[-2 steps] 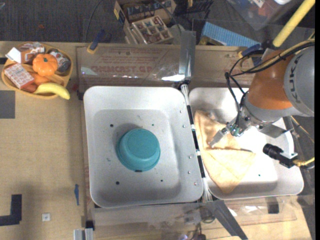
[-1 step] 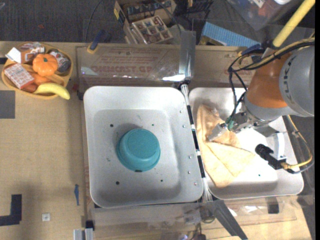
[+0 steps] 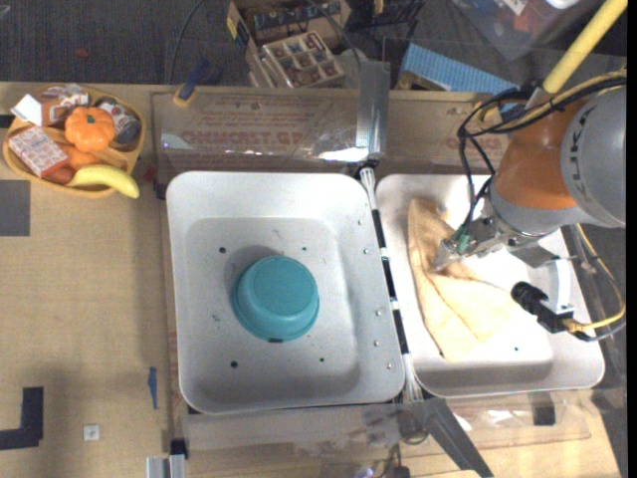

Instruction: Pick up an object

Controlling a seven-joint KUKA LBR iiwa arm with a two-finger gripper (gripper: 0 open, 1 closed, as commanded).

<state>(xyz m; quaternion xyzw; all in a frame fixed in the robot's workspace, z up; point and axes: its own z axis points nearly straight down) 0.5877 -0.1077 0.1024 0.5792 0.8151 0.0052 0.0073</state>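
lying lengthwise up-down the right bin (image 3: 587,371), cloth (image 3: 448,287) under gripper (image 3: 450,250).

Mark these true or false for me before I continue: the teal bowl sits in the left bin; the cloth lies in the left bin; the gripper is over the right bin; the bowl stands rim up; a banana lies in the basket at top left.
1. The teal bowl sits in the left bin. True.
2. The tan cloth lies in the left bin. False: it lies in the right bin.
3. The gripper is over the right bin. True, at the cloth.
4. The bowl stands rim up. False: it lies upside down, base up.
5. A banana lies in the basket at top left. True.
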